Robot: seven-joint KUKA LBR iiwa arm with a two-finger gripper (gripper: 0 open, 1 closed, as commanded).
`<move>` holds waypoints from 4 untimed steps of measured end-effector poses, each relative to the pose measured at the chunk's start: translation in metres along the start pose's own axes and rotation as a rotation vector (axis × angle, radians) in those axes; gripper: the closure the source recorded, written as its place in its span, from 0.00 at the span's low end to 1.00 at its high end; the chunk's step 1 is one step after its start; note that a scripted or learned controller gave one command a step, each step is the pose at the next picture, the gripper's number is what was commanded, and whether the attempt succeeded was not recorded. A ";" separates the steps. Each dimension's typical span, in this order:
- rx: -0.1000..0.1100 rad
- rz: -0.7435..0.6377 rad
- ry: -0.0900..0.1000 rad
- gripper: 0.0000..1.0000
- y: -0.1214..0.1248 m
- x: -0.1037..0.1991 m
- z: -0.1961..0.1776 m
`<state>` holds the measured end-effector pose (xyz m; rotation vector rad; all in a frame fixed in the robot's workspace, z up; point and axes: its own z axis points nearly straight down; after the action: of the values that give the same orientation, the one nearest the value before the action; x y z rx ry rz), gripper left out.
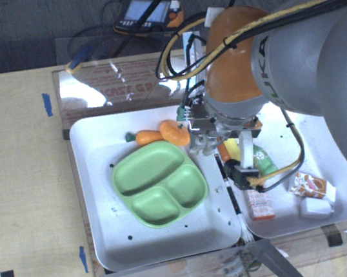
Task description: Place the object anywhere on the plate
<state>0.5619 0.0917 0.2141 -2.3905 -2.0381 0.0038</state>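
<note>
Two shallow white bins: the left bin (98, 198) holds one green three-compartment plastic plate (159, 182) and one orange toy carrot (160, 134) just beyond the plate's far rim. The arm's gripper (203, 138) hangs beside the carrot; whether its fingers are apart I cannot tell. Several small packets lie in the right bin (344, 186).

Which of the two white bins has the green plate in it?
The left bin. The green plate lies in it, with a carrot behind it; the right bin holds small packets instead.
</note>
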 end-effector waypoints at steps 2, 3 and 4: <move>0.001 -0.009 -0.001 1.00 -0.059 0.060 -0.038; -0.001 -0.336 0.000 1.00 -0.017 0.084 -0.043; 0.004 -0.537 0.000 1.00 0.008 0.057 -0.005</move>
<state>0.5788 0.1465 0.2186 -1.7614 -2.5963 0.0074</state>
